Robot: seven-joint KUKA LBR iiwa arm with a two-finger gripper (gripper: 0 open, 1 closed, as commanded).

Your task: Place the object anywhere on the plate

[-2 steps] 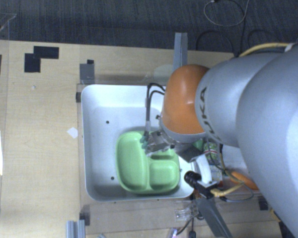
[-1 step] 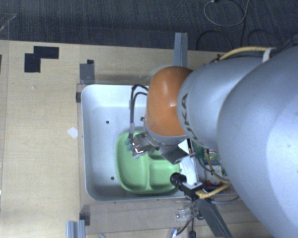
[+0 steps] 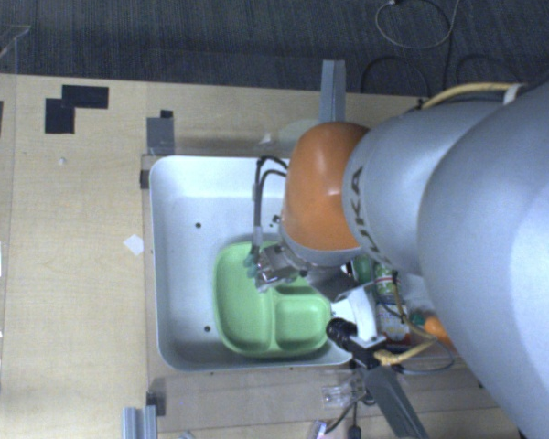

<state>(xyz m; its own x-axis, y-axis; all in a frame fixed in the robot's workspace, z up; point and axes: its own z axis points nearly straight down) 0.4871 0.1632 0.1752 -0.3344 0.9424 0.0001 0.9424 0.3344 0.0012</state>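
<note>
Wooden bench top with a white bin, black tape marks and cables beyond it.

A shallow white bin sits on a light wooden bench. Black tape patches lie on the bench near its far left edge, and a small white scrap lies just left of the bin. Grey metal brackets stand at the bin's far corner. Dark carpet lies beyond the bench, with a thin looped cable on it. Orange and yellow items show right of the bin, too hidden to identify.

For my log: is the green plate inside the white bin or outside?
Inside. The green plate lies flat on the white bin's floor, near its lower wall.
</note>
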